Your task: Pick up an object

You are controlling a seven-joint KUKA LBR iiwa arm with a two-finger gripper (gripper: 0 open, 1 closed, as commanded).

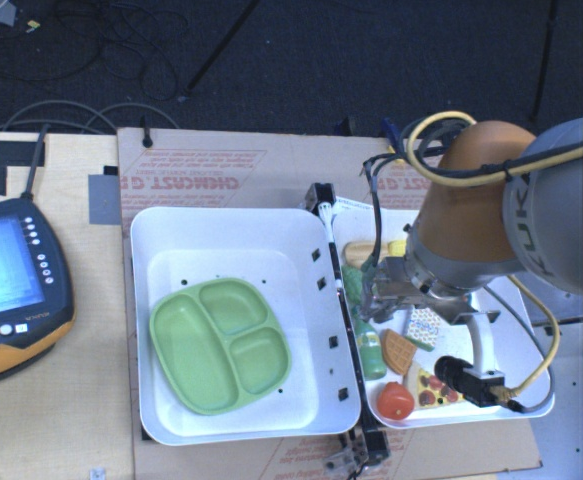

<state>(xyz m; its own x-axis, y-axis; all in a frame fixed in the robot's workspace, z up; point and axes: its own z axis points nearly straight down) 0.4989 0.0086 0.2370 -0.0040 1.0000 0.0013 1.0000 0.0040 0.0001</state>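
In the camera view, two white bins sit side by side on a sheet of printed cardboard (201,173) laid over the bench (61,408). The left bin (171,233) holds a light green divided plate (221,343), lying flat toward the bin's near left part.

The right bin (531,408) carries a cluster of small toy foods along its left side. A red tomato (395,400) lies at the near edge, with a pizza slice (433,390) just beside it on the right. An orange waffle piece (399,350) lies above the tomato, a green bottle-shaped piece (371,354) runs along the bin's left wall, and a blue-and-white checkered piece (424,325) sits just past the waffle. A tan piece (359,253) shows near the far left corner.

The arm (471,203) reaches in from the right, and its hand (376,303) hangs low over the left part of the right bin, near these toys. The wrist hides it, so neither its opening nor any hold on a toy can be told.

A teach pendant (11,283) with a blue screen rests at the bench's left edge.
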